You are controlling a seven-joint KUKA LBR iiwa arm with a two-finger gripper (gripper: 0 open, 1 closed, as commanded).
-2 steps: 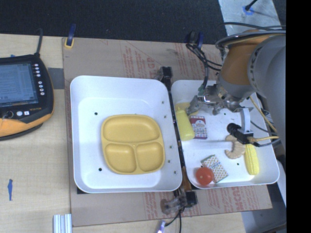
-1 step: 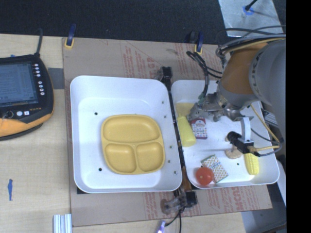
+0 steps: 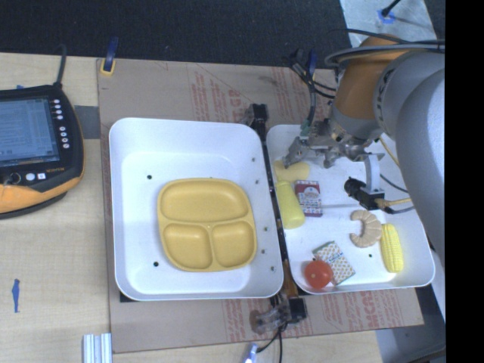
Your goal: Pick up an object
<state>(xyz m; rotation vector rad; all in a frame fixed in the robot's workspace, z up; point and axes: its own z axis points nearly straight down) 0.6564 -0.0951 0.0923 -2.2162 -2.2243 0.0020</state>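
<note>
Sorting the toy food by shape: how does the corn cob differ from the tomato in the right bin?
The corn cob is yellow and elongated; the tomato is red and round. The corn cob lies near the bin's right edge, the tomato near its front-left, touching a patterned packet. Both rest in the right bin.

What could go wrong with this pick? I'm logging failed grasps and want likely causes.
1. The tomato touches the checkered packet; a grab there may drag both.
2. The yellow block lies against the right bin's left wall, leaving little finger room.
3. The gripper hangs over the bin's far edge and may clip it.
</note>
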